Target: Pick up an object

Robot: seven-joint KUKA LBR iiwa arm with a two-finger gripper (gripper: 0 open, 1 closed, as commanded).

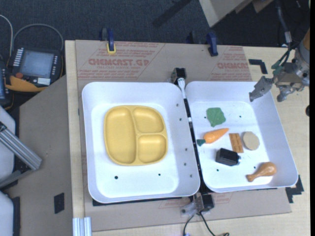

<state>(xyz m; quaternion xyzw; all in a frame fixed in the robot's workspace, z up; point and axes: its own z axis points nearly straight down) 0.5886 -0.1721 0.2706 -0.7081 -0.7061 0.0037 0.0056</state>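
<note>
The right bin (275, 127) holds several small items: a green leafy piece (215, 115), an orange carrot (215, 135), a brown wafer (236, 142), a round tan biscuit (251, 141), a black block (227, 157) and a tan drumstick (262, 171). My gripper (271, 91) hangs over the bin's far right corner, well above and to the right of the green piece. Its two fingers stand apart, open, with nothing between them.
The left bin (98, 171) carries a yellow divided plate (135, 134). A black hinge strip (188, 122) runs between the bins. Blue clamps (110, 39) hold the cardboard base at the back. A pendant with a screen (34, 65) lies off the bench at left.
</note>
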